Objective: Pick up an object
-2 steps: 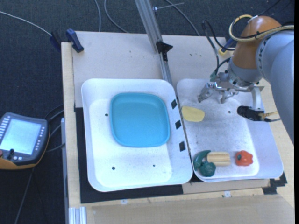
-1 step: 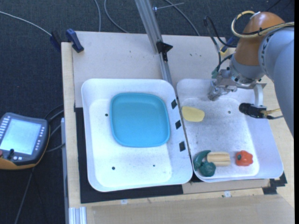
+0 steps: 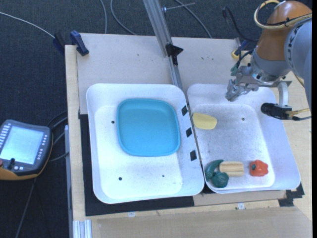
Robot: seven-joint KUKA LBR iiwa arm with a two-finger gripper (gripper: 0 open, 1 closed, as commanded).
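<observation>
Gripper (image 3: 234,95): hovers over the right bin's (image 3: 277,148) far edge; finger state cannot be told.
Nearest thing: yellow piece (image 3: 204,121), smooth, rounded, lying down-left of the gripper, long axis across the bin.
Others: green vegetable (image 3: 216,173), tan block (image 3: 232,168), red pepper (image 3: 258,168) at the near edge.
Left bin (image 3: 99,148): blue plate (image 3: 147,127).
</observation>
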